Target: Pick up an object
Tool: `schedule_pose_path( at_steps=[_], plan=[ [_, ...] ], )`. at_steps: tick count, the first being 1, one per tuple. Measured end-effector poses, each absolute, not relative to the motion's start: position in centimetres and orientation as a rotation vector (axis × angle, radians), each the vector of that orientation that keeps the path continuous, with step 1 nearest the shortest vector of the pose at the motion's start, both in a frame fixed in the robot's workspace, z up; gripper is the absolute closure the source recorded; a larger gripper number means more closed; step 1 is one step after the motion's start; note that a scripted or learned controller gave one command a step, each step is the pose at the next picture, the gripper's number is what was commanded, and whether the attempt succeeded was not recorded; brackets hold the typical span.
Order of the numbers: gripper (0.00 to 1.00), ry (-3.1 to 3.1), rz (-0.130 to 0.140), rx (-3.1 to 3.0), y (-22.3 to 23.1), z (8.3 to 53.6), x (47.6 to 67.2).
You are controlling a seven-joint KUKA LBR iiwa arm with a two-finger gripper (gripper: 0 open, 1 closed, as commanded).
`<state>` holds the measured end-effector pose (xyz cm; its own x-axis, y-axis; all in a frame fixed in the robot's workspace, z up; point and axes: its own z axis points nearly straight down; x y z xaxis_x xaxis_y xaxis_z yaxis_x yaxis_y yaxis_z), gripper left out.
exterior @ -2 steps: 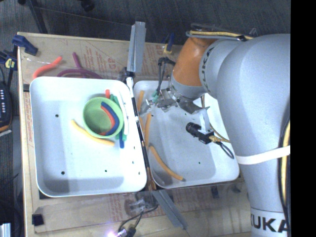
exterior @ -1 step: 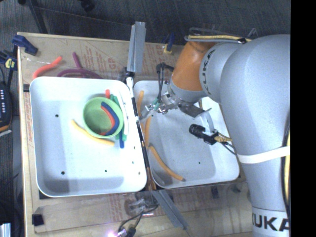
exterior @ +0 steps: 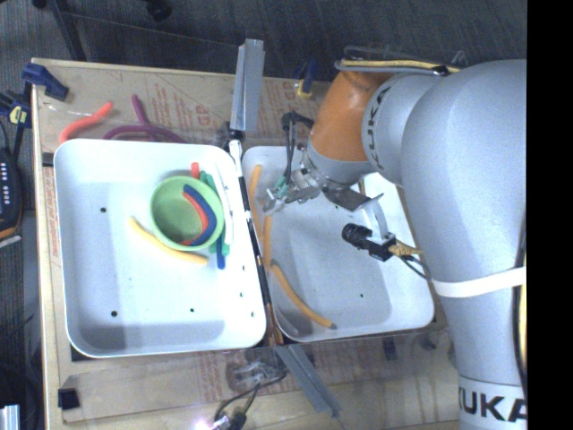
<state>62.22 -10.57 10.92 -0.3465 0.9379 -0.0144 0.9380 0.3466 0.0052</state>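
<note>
Objects in right bin: an orange flexible stick (exterior: 301,296) lies along the floor of the right bin (exterior: 407,305), running from beside the left wall toward 5 o'clock; a second thin orange stick (exterior: 256,183) stands along the same wall at the 11 o'clock corner, and a narrow orange strip (exterior: 267,238) lies beside the wall between them.
Gripper: the gripper (exterior: 276,195) hangs over the upper left part of the right bin, at 3 o'clock from the thin orange stick and just beside it; something small and green shows at its tip.
Fingers: too small and crowded to tell whether they are wide, narrow, or holding anything.
Arm: the grey arm (exterior: 448,186) with its orange band (exterior: 345,115) fills the 3 o'clock side, covering much of the right bin's right edge.
Left bin: the left bin (exterior: 107,321) holds a green bowl (exterior: 179,211) near its 1 o'clock corner, with red and blue curved pieces (exterior: 204,206) inside; a yellow stick (exterior: 154,238) lies under the bowl toward 7 o'clock.
Bench: the bench (exterior: 170,383) carries both bins; an orange-handled tool (exterior: 85,121) and a purple loop (exterior: 143,131) lie at 12 o'clock of the left bin.
</note>
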Motion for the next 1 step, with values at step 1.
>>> schedule_pose_path(
  at_steps=[1],
  plan=[
    [0.0,2.556,-0.013,1.789,-11.1,11.09,62.23]
  ],
)
